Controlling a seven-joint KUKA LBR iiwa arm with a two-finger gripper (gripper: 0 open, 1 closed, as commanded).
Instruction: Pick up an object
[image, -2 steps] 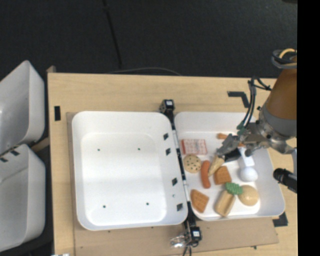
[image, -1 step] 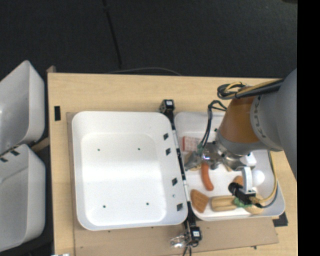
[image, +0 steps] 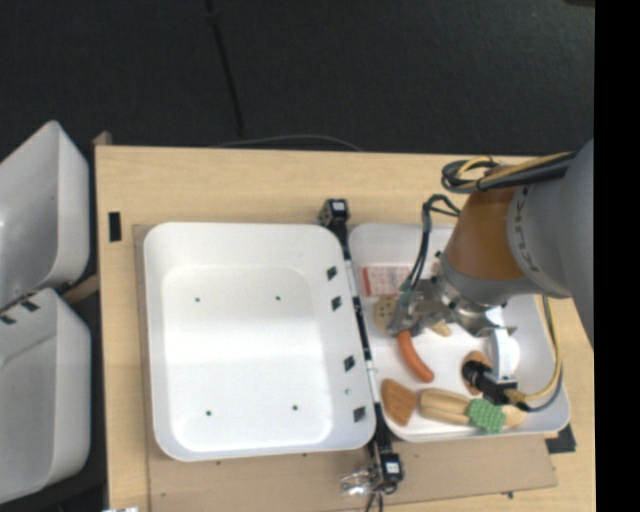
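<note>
Along the near wall of the right bin (image: 556, 420) lie a brown wedge (image: 399, 402), a tan wooden block (image: 444, 406) and a green piece (image: 487, 416). Just behind them the orange sausage (image: 415, 357) lies on the bin floor, its long axis slanting from upper left to lower right. The jaws (image: 418, 318) hang just above its upper end, apart from it; whether they are released or clenched I cannot tell.

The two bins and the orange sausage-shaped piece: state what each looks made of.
The bins look like moulded white plastic: smooth, slightly glossy, rounded corners. The orange piece looks like plastic toy food: uniform colour and a soft sheen, though rubber is possible.
</note>
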